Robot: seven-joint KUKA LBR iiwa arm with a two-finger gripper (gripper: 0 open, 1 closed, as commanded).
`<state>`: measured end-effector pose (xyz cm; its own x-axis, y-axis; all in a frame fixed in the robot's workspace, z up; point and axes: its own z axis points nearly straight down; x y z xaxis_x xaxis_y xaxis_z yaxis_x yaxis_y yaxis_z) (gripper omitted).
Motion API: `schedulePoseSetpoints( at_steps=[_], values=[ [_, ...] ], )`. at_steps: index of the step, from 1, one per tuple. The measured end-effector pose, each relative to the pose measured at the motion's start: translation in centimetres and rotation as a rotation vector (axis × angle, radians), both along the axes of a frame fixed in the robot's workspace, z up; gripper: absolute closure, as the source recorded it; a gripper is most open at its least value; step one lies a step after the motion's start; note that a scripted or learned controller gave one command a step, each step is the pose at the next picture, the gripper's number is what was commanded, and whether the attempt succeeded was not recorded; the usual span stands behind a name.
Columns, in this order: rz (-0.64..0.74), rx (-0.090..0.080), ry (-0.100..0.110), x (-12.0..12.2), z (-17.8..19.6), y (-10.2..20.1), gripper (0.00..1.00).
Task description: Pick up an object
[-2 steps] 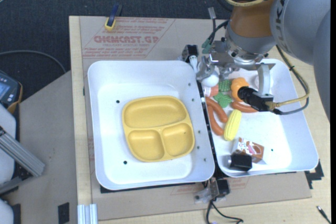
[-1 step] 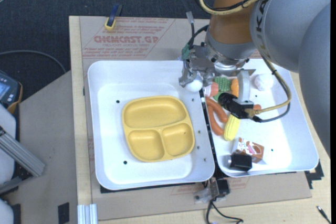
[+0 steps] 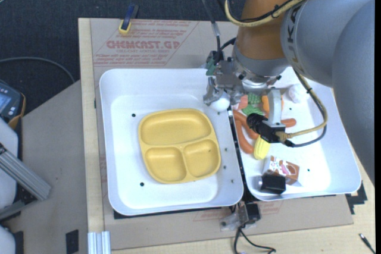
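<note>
My gripper (image 3: 218, 94) hangs over the wall between the two bins, near their far end, below the arm's orange band (image 3: 271, 0). A small white round object (image 3: 221, 104) sits right under the gripper's tip, at the left bin's right edge; whether it is held cannot be made out. The right bin (image 3: 333, 172) holds a pile of toys beside the gripper: orange sausage-like pieces (image 3: 243, 134), a green piece (image 3: 254, 99), a yellow piece (image 3: 261, 149), a black block (image 3: 274, 183) and a small brown and white packet (image 3: 284, 168). The arm hides much of this bin.
A yellow three-part plate (image 3: 177, 144) lies in the middle of the left bin (image 3: 119, 128). A black cable (image 3: 297, 134) loops from the wrist over the right bin. Cardboard (image 3: 149, 41) with red lettering lies behind the bins, with a blue and yellow clip (image 3: 127, 19) at its far edge.
</note>
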<state>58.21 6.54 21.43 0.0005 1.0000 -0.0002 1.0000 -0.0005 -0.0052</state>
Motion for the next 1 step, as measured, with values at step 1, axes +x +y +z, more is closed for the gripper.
schedulePoseSetpoints(
  at_steps=[1],
  values=[
    [0.002,0.001,-0.007,0.05,0.90,1.30,1.00]
  ],
)
